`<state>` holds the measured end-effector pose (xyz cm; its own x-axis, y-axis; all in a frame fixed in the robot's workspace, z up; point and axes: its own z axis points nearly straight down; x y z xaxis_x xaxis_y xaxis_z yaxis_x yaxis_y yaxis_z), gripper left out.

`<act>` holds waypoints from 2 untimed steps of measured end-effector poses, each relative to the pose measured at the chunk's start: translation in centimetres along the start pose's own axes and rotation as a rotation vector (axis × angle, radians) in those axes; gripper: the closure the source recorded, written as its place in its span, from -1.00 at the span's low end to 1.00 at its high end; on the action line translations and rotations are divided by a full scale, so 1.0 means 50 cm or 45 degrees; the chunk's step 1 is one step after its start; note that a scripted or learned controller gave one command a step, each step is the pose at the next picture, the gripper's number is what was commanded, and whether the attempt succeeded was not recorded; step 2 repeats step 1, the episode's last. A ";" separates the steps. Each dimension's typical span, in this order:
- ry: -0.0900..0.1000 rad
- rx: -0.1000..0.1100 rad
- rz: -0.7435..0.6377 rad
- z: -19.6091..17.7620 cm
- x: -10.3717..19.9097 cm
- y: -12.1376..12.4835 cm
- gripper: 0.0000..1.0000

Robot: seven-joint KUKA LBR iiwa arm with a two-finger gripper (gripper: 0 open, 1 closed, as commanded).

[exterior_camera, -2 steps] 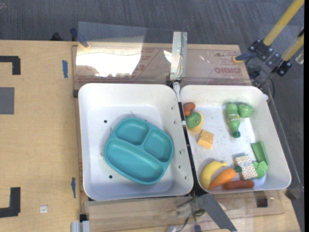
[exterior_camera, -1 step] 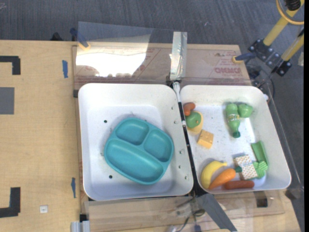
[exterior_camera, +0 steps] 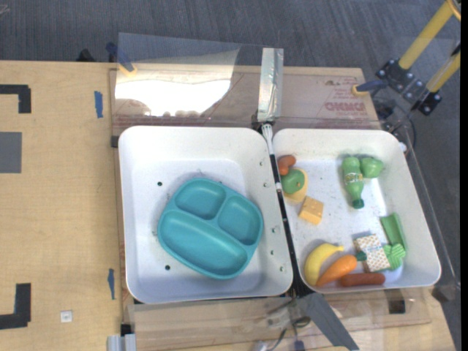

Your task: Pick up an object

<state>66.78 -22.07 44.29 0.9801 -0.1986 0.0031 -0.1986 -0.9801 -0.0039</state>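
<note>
The right white bin (exterior_camera: 333, 139) holds several toy foods. A small orange-red piece (exterior_camera: 286, 163) lies at its back left, next to a green and yellow fruit (exterior_camera: 294, 182) and a yellow cheese cube (exterior_camera: 312, 210). A green bottle (exterior_camera: 352, 178) and a green vegetable (exterior_camera: 371, 167) sit at the back right. Along the front lie a banana (exterior_camera: 319, 259), a carrot (exterior_camera: 338, 269), a red sausage (exterior_camera: 361, 278), a patterned box (exterior_camera: 371, 249) and a green block (exterior_camera: 393, 229). The left white bin (exterior_camera: 146, 167) holds a teal divided plate (exterior_camera: 210, 227).
A clear plastic sheet (exterior_camera: 179, 79) and a silver strip (exterior_camera: 270, 82) stand behind the bins. A yellow stand with a black clamp (exterior_camera: 411, 79) is at the top right. Plywood bench (exterior_camera: 51, 196) extends to the left.
</note>
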 end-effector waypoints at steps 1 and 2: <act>0.004 0.005 -0.004 -0.021 0.002 -0.008 1.00; 0.004 0.005 -0.004 -0.021 0.002 -0.008 1.00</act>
